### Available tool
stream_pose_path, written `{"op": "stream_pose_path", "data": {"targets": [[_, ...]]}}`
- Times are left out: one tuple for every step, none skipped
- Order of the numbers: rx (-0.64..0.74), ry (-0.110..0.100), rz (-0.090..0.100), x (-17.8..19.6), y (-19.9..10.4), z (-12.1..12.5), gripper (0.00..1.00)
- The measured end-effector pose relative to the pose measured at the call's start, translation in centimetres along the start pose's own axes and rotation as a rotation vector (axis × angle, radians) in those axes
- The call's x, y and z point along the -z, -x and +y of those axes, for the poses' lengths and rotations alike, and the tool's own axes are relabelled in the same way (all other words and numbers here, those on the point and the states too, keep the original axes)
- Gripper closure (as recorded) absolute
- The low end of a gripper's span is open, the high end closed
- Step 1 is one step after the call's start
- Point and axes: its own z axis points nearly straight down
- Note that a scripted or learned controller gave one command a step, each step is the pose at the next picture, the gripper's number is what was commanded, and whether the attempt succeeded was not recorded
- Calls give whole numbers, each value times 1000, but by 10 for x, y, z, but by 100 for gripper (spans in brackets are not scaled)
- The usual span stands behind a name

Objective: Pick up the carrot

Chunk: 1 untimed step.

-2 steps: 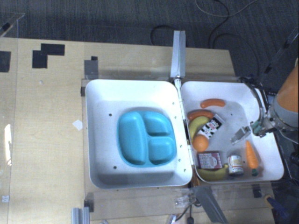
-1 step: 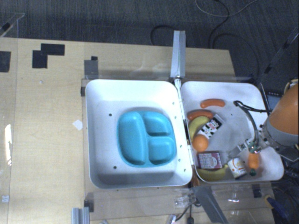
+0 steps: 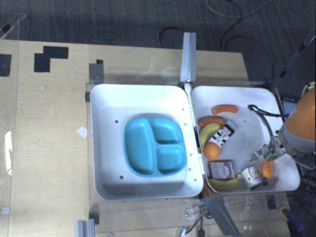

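- The carrot (image 3: 266,169) is small and orange, with a short, rounded shape.
- It lies in the lower right of the frame, standing nearly vertical in the picture.
- A green bit shows at its lower end.

1. The grey robot arm (image 3: 302,143) has a rounded, smooth body.
2. A broad orange band (image 3: 302,117) wraps it above the wrist, with a grey collar just below.
3. A thin black cable (image 3: 261,113) loops off the wrist.
4. The small wrist end (image 3: 269,152) looks metallic, with a greenish spot; details blur.
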Motion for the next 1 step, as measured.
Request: {"op": "stream_pose_path", "data": {"targets": [[0, 0, 0, 0, 0, 0, 0]]}}
